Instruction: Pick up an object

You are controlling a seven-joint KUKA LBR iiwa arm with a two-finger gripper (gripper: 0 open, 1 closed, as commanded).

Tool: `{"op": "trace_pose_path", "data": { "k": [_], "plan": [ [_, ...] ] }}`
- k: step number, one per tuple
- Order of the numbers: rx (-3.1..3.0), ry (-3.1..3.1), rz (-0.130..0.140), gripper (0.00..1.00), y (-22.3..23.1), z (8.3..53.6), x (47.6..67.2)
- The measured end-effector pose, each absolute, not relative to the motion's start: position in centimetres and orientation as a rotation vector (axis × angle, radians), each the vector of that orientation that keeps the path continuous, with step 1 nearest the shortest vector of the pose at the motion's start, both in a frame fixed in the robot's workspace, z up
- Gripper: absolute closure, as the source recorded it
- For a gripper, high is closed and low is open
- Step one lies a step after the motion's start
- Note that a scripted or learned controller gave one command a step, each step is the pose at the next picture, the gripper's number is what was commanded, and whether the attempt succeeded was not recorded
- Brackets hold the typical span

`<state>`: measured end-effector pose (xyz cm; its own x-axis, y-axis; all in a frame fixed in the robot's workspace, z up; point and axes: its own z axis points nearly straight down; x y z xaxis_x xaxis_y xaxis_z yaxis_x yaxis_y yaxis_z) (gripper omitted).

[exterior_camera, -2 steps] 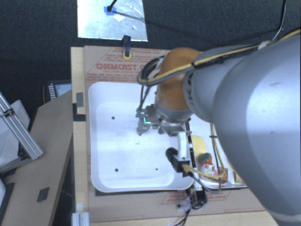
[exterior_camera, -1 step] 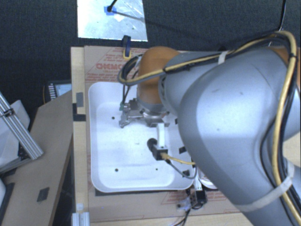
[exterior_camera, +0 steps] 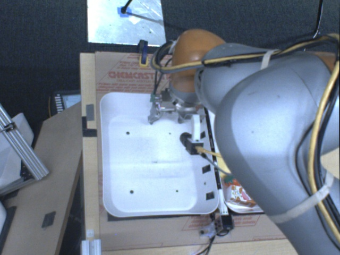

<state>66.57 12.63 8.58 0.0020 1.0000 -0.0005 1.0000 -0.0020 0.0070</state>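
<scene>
The arm (exterior_camera: 276,126) reaches from the right over the left bin's (exterior_camera: 127,195) far edge; the right bin (exterior_camera: 241,203) lies beneath it.

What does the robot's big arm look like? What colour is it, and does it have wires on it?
The arm is fat, round and shiny grey, with an orange band near the wrist. Yellow and black cables run along it, held on by pale straps. At its end sits a small silvery metal gripper.
</scene>
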Motion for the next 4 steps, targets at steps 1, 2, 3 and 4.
{"op": "trace_pose_path", "data": {
  "k": [1,2,3,4],
  "plan": [
    [2.216,2.225,0.004,0.00,13.4,8.5,66.9],
    [2.212,2.229,0.004,0.00,16.3,8.5,66.9],
    [2.210,2.232,0.008,0.00,24.0,8.6,66.8],
    [2.225,2.215,-0.003,0.00,16.1,8.5,66.9]
  ]
}}
